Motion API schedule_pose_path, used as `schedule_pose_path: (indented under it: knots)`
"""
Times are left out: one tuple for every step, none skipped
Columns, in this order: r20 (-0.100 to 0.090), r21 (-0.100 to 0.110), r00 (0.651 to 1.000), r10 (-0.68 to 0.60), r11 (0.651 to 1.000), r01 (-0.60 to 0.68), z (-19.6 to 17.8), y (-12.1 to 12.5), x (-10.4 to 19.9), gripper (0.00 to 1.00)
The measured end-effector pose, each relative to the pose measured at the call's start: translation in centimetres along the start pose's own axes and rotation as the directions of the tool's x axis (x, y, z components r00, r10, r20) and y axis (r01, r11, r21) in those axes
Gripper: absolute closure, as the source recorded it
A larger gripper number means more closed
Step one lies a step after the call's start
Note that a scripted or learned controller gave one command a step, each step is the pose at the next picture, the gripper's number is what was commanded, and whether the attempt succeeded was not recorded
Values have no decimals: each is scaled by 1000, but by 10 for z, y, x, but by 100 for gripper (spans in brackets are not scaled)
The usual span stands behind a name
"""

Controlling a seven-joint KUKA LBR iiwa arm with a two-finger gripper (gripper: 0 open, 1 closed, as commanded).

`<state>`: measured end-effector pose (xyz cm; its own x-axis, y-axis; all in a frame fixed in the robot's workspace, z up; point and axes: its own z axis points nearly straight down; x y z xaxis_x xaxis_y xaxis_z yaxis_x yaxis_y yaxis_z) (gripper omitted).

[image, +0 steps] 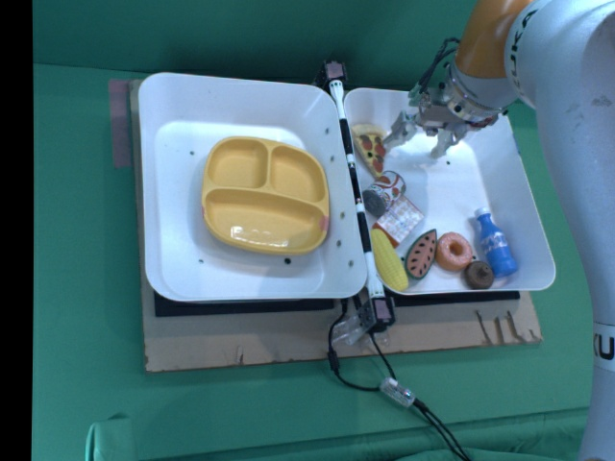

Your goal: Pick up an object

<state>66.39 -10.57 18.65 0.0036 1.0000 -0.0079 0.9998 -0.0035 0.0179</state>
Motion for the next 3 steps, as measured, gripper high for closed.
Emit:
schedule_pose_path:
  knots:
    - [-1,72,1000,-9,997,10,1,31,1,0]
    - [4,71,1000,-6,997,5,1,31,2,0]
    - [1,71,1000,-7,997,7,1,31,1,0]
